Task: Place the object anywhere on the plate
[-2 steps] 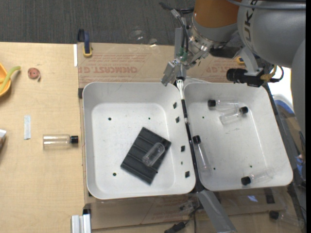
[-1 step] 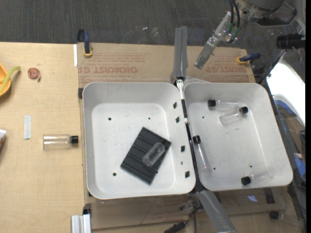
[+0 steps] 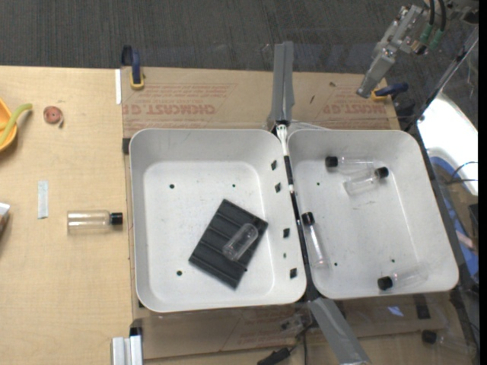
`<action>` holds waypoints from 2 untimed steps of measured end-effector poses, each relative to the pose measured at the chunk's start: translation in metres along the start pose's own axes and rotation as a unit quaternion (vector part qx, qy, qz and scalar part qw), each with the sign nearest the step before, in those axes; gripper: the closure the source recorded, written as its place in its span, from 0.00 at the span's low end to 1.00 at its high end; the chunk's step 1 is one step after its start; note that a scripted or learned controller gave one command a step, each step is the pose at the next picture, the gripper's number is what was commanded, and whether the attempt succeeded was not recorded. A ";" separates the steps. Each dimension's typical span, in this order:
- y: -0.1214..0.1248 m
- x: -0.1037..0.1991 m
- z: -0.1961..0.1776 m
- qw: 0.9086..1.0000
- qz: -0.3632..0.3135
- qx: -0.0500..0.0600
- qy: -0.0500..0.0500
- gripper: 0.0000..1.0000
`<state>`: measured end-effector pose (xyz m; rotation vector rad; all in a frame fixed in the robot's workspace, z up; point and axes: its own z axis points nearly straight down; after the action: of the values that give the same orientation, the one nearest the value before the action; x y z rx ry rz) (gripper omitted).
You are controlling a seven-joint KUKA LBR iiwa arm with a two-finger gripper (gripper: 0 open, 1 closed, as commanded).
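A clear plastic vial [image 3: 240,241] lies on the ribbed black rectangular plate [image 3: 227,243] in the left bin [image 3: 152,204]. The gripper [image 3: 370,88] hangs above the right bin's [image 3: 426,226] far edge; its grip cannot be told.

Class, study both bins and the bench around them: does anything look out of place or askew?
Yes. One clear vial lies on its side on the bench, left of the left bin. In that bin, the black plate sits skewed to the walls, with a clear vial lying on it.
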<state>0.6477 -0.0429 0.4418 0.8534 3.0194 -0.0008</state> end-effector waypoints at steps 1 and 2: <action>0.001 -0.001 -0.009 1.000 0.000 0.000 -0.002 1.00; 0.106 0.076 0.066 0.991 -0.135 0.000 0.002 1.00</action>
<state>0.6391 0.0872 0.3758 0.4375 3.1100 0.0001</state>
